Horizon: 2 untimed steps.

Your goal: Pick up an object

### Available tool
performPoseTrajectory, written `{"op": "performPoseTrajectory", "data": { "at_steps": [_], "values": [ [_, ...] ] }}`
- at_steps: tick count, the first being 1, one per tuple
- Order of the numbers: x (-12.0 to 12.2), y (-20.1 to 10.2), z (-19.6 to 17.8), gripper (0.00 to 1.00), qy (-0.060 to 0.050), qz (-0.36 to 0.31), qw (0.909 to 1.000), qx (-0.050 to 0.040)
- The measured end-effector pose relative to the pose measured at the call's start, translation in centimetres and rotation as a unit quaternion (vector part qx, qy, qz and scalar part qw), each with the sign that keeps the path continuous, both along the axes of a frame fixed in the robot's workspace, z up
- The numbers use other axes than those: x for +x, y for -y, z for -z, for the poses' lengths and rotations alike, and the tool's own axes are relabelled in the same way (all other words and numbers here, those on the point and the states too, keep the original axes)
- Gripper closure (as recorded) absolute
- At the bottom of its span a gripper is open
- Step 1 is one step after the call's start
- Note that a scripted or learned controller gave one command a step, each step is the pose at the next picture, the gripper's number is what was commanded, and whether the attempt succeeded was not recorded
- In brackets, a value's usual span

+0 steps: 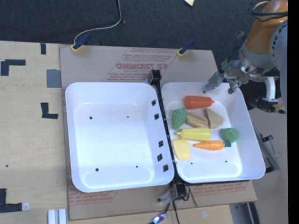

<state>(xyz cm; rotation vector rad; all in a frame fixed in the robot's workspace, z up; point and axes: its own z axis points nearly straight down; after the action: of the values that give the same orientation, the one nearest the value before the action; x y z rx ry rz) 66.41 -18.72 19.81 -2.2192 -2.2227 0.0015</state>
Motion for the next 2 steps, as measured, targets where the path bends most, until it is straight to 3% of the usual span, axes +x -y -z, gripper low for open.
{"op": "performPoseTrajectory", "data": {
  "at_steps": [1,2],
  "values": [
    [0.0,0.0,-1.0,1.0,0.0,-0.001,1.0,-0.0004],
    [0.7,-4.7,-11.8,1.0,0.007,-0.003,1.0,-0.0005]
  ]
}}
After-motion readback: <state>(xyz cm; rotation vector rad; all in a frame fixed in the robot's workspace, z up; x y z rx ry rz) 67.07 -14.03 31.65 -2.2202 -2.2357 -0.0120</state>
